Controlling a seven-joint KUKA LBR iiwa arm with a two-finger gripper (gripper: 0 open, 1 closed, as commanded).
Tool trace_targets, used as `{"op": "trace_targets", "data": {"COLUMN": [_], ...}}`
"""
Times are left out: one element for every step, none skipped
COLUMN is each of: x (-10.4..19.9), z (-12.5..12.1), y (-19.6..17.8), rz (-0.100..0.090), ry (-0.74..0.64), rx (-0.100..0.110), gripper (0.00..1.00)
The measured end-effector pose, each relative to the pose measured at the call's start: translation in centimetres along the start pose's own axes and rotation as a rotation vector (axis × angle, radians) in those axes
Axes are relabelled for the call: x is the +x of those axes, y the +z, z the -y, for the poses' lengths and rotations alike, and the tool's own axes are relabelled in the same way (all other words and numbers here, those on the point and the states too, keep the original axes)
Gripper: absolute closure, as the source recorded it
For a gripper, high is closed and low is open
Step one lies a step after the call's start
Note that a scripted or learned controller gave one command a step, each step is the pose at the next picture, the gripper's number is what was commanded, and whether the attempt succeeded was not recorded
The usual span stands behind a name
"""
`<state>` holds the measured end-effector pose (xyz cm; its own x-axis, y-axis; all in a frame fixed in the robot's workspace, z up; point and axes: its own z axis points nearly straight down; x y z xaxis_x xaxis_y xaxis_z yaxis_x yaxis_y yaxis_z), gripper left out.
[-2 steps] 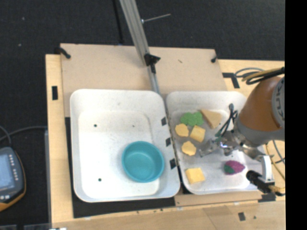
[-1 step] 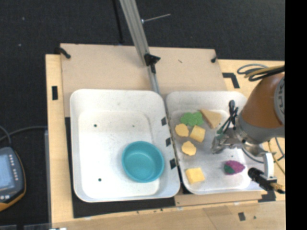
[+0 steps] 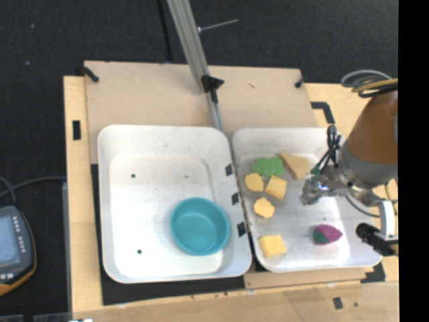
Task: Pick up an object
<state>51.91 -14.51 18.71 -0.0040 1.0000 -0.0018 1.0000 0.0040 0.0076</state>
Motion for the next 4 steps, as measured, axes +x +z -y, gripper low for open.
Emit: {"op": "trace_targets", "data": {"x": [-0.1, 4.6, 10.1, 16.0], "z": [-0.2, -0.2, 0.9, 1.0], "y": [-5.1, -4.3, -4.1, -3.8], "rz": [0.000, -0.002, -0.003, -0.004], "ry": [0.001, -0.002, -0.003, -0.004], "rx": [0.003, 0.006, 0.007, 0.007], "gripper": [1.00, 1.00, 1.00, 1.00]}}
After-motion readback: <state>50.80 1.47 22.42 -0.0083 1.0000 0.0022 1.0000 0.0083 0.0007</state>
